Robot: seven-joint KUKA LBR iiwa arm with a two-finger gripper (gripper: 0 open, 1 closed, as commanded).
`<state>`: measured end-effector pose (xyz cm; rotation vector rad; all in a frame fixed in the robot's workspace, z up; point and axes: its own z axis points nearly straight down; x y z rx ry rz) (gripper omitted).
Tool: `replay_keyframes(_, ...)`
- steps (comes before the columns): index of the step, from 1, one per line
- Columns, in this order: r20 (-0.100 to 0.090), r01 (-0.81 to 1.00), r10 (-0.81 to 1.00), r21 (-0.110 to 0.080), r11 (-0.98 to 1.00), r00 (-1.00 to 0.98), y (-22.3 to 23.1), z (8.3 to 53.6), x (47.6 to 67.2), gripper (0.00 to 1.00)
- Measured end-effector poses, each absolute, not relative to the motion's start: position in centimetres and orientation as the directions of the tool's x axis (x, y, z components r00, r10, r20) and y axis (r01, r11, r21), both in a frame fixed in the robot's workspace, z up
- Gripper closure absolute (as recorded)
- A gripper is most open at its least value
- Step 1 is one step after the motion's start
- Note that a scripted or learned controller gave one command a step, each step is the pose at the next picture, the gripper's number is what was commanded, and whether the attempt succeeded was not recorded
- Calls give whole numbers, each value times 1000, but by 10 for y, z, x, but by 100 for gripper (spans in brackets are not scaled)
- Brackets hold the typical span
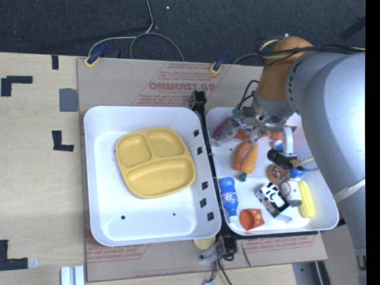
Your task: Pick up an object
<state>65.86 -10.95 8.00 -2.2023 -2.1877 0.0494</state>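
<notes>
two white bins (95, 159), one yellow tray (155, 162), end effector (254, 125) state unclear

My workspace: a light wooden bench (35, 177) carrying a brown cardboard sheet (154, 82), with dark carpet (77, 10) along its far edge and black tape marks (59, 140) toward its left edge.

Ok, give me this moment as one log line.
gripper: over right bin's far end, near carrot | fingers: unclear | left bin: yellow tray
</notes>
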Motion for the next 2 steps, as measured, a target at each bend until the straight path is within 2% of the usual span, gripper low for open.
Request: replay_keyframes(2,5,999,1000,-49,-6,6,-110,80,659,0)
